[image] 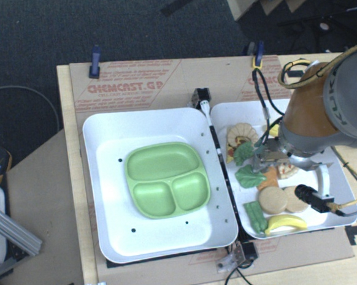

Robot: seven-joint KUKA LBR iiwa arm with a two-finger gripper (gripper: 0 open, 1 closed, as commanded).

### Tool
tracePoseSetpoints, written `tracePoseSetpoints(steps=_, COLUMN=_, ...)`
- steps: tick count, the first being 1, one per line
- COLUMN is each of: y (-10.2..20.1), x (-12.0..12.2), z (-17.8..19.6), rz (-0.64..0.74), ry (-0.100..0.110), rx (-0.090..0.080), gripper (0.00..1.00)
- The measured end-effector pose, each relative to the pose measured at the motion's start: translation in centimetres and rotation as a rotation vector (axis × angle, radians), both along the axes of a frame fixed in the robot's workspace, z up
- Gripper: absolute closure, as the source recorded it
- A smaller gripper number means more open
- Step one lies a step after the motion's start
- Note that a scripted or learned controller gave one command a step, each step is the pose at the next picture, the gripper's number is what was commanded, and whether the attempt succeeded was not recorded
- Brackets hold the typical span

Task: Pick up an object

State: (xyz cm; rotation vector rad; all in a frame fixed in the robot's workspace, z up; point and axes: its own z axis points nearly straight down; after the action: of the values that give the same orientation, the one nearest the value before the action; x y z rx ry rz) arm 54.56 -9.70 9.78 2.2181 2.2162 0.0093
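The right bin (237, 111) holds a pile of toy food: a tan shell-like piece (241, 132), green leafy pieces (247, 176), an orange piece (271, 177), a round tan cookie (272, 200), a green pod (255, 216) and a yellow banana (286, 224). My gripper (267, 157) reaches down into the middle of this pile, right over the green leaves and the orange piece. The wrist and arm hide the fingertips, so what lies between them cannot be made out.
The left bin (104, 138) carries a light green three-compartment plate (167, 178). A black divider clamp (202, 97) sits between the bins at the back. Cables run along the right bin's far and right sides. Blue clamps (94, 62) hold the cardboard base.
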Motion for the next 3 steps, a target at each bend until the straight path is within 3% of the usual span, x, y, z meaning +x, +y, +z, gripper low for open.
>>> tracePoseSetpoints(steps=1, y=0.1, x=-4.9, z=-0.9, rz=-0.001, ry=-0.004, rx=-0.002, gripper=1.0)
tracePoseSetpoints(steps=3, y=0.2, x=-4.9, z=1.1, rz=-0.001, ry=-0.008, rx=-0.004, gripper=1.0)
